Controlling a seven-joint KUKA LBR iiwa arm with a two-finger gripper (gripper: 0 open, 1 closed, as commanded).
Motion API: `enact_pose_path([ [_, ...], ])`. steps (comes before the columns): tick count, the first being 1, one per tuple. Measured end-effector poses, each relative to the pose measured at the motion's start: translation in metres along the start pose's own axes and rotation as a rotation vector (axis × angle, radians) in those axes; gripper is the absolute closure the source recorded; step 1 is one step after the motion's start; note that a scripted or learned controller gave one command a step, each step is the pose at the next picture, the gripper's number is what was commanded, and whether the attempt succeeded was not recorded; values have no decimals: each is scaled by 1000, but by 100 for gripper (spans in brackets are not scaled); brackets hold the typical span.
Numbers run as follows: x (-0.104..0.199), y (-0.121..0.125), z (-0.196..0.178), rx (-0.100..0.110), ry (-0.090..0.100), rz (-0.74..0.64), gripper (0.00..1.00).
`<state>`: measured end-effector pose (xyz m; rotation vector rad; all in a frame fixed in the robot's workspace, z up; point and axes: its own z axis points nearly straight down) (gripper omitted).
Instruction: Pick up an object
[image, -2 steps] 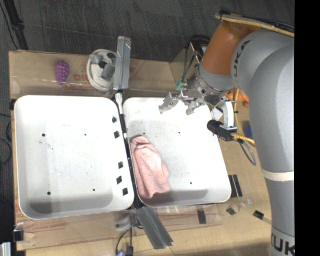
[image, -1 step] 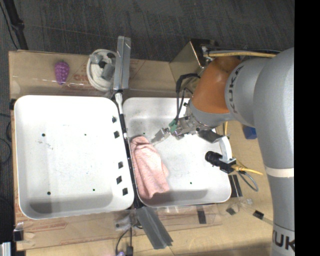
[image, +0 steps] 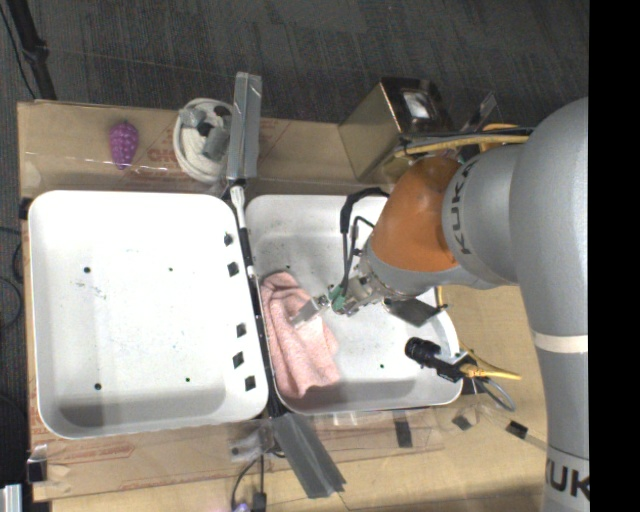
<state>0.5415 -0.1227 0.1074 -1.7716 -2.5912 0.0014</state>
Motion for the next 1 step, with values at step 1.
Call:
enact_pose_path([
  [1,-21,2,13,-4,-1,45,0],
])
